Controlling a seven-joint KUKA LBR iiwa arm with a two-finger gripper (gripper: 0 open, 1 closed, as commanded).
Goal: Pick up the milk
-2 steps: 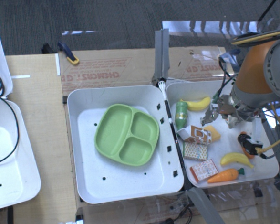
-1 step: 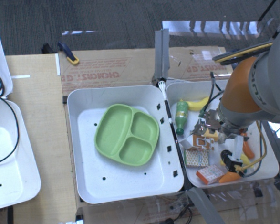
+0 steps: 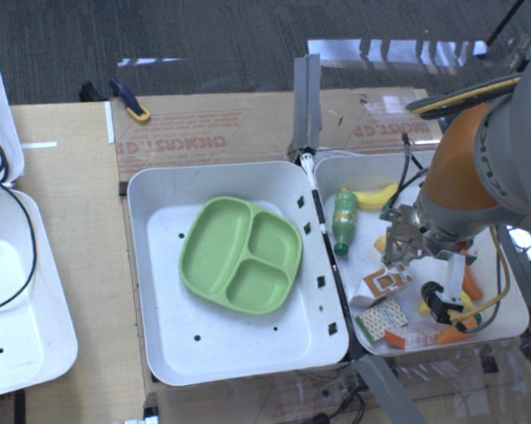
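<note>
Two white bins sit side by side. I see one green divided plate [image 3: 241, 253] in the left bin [image 3: 153, 287]. The right bin [image 3: 517, 311] holds one green bottle [image 3: 343, 219], one banana [image 3: 375, 196] and what looks like the milk [image 3: 386, 282], a small carton lying flat, long axis slanting up-right. The gripper [image 3: 401, 250] hovers just above it; I cannot tell its finger state.

Light green divided plate [image 3: 241, 254], green bottle [image 3: 343, 217], yellow banana [image 3: 374, 196], white bins [image 3: 153, 287].
</note>
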